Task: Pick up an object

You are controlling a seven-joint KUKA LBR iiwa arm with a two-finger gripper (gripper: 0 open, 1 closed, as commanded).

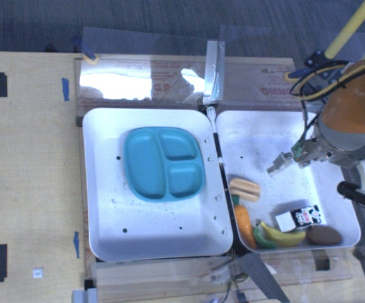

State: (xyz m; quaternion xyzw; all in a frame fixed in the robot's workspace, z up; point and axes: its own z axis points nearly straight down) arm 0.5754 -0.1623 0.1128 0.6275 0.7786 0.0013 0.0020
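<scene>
So I've got the tool hanging over the right bin, can't tell its state from up here. The stuff sits along that bin's near edge: hot dog bun, carrot, banana, small carton, brown thing. Left bin has a blue divided tray.

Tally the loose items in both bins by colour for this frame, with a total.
Blue: 1, divided tray, left bin
Tan: 1, bread roll, right bin
Orange: 1, carrot
Yellow: 1, banana
Brown: 1, oval item
White with print: 1, small carton
Total: 6
</scene>
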